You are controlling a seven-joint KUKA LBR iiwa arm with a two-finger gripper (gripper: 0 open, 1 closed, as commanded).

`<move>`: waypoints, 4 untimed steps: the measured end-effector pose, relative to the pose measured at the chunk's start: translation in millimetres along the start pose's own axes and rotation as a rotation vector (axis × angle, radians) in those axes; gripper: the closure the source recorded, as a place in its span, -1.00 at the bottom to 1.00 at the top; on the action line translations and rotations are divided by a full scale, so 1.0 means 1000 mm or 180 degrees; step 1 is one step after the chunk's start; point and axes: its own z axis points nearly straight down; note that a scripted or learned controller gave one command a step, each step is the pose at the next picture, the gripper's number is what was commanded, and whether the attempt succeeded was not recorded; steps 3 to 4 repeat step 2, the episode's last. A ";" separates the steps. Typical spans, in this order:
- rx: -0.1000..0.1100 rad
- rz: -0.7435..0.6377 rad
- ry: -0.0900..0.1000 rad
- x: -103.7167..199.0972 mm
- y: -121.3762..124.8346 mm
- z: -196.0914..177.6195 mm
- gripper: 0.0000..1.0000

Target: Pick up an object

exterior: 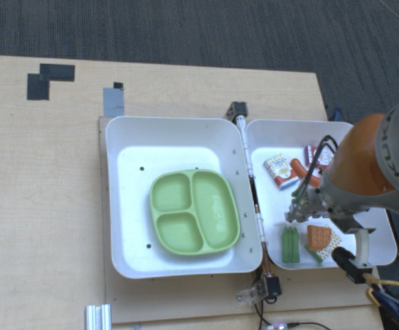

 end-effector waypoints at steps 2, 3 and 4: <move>-0.0011 -0.0009 0.0002 0.001 0.002 -0.010 1.00; -0.0011 -0.0009 0.0002 0.001 0.002 -0.010 1.00; -0.0011 -0.0009 0.0002 0.001 0.002 -0.010 1.00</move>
